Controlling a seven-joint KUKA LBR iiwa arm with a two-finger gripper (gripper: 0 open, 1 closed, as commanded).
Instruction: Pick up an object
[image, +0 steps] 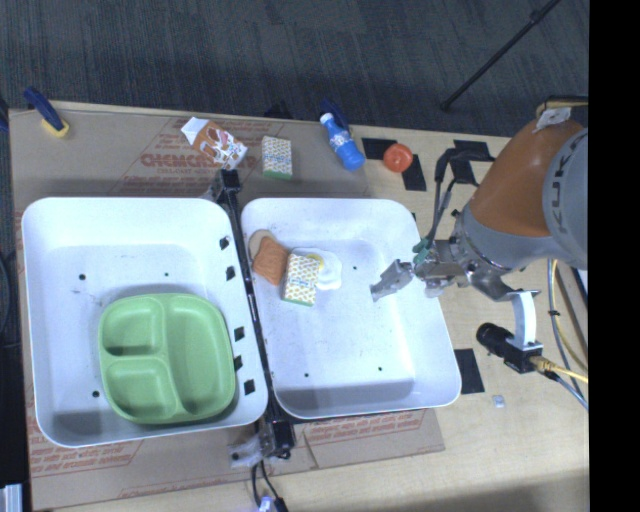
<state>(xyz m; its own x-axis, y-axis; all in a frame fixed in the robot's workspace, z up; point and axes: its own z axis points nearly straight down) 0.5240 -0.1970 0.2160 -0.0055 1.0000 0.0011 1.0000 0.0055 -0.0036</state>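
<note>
Smooth, glossy white plastic bins (330, 385), a matt green plastic tray (165, 358), and a printed cardboard sheet (160, 160) beneath.

Tool (388, 281) over right bin (340, 385), apart from yellow packet (301, 278).

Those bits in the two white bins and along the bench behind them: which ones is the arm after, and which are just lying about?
Part of the job:
- end effector, over the right bin
- orange sponge
- patterned packet
- white item beside them

Lying about:
- green divided plate, left bin
- blue bottle
- orange cap
- snack packets
</note>
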